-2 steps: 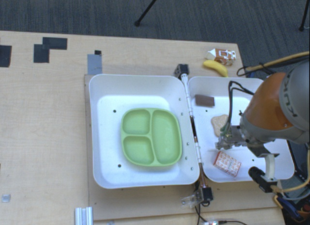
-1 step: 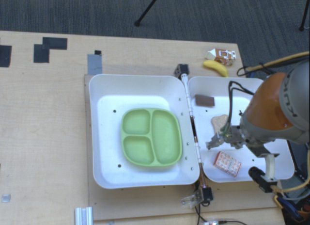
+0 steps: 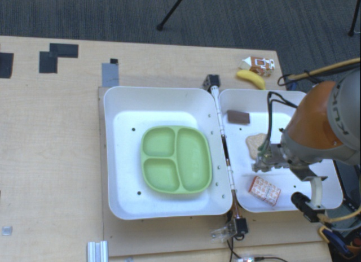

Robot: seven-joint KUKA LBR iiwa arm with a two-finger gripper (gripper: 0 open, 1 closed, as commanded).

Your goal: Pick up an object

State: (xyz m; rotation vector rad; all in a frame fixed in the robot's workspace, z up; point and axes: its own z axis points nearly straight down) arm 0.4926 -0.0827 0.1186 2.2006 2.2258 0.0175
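In the right bin (image 3: 243,199) lie a brown block (image 3: 237,117) near the far wall, a tan bread-like piece (image 3: 256,143) in the middle, and a red-and-white packet (image 3: 264,190) near the front wall. My gripper (image 3: 265,161) hangs low over the bin floor, just right of the tan piece and above the packet. The orange-banded wrist (image 3: 309,125) covers the bin's right half. The camera view does not let me make out how the gripper stands or whether anything is in it.
The left bin (image 3: 115,142) holds a green divided plate (image 3: 175,160). A banana (image 3: 250,78) and a small carton (image 3: 260,63) lie on the bench behind the right bin. Cables run along the bench's right side.
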